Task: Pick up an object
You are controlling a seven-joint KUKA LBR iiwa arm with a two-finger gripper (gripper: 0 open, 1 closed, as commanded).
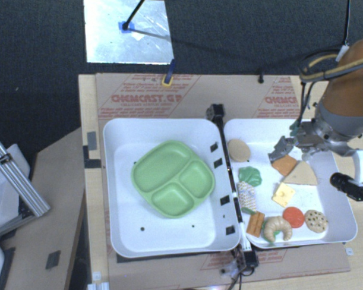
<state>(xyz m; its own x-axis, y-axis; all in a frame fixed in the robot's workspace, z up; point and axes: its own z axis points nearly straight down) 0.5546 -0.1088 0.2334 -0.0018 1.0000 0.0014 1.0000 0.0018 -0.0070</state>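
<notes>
Gripper low over the orange block in the right bin

I have the gripper (287, 149) down at the upper middle of the right bin (345, 222), its tip at or just above the small orange block (285, 165); I cannot tell from this slanted view whether it touches. The block lies beside the pale wedge (301, 175), with the yellow square (283, 194) just below them. I cannot tell whether the gripper is apart or together from here.

I judge the orange block to be a light, rigid toy food piece, probably hard plastic and a little slick. Its flat sides suit a two-sided pinch across the narrow width, taken at mid-height so it does not pivot out. The wedge sits so close that one side of the grasp may nudge it or ride up on it, so I would favour the sides facing away from the wedge.

The arm (346, 100) comes in from the right, its orange band high above the wrist, the wrist angled down and leftward into the bin. Elsewhere in the same bin lie a tan round piece (239, 150), a green piece (250, 175), a red disc (293, 216), a cookie (315, 220) and a croissant (277, 227). The left bin (122, 227) holds a green divided plate (173, 178).
</notes>
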